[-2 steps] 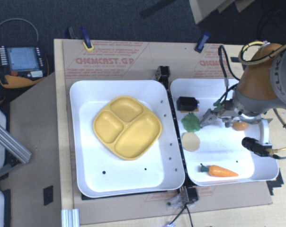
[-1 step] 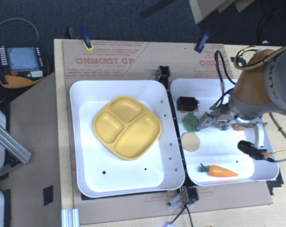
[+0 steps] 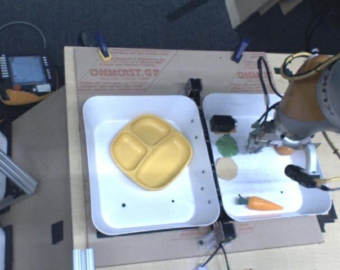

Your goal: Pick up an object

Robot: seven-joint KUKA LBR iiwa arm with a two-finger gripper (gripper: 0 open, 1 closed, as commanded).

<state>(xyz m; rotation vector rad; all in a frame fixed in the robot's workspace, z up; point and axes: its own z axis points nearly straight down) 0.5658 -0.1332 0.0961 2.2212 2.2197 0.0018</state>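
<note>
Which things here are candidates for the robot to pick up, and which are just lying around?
Belonging to the job, in the right bin:
toy carrot
green piece
tan disc
black block
gripper, hanging over that bin

Just lying about:
yellow divided plate in the left bin
handheld controller off the bench

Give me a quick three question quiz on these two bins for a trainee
1. True or false: the yellow tray lies in the right bin.
2. Which lies nearest the right bin's front edge? A) carrot B) black block C) green piece
3. Fill in: the gripper is over the ____ bin.

Key: 1 false, it lies in the left bin. 2 A. 3 right.
</note>
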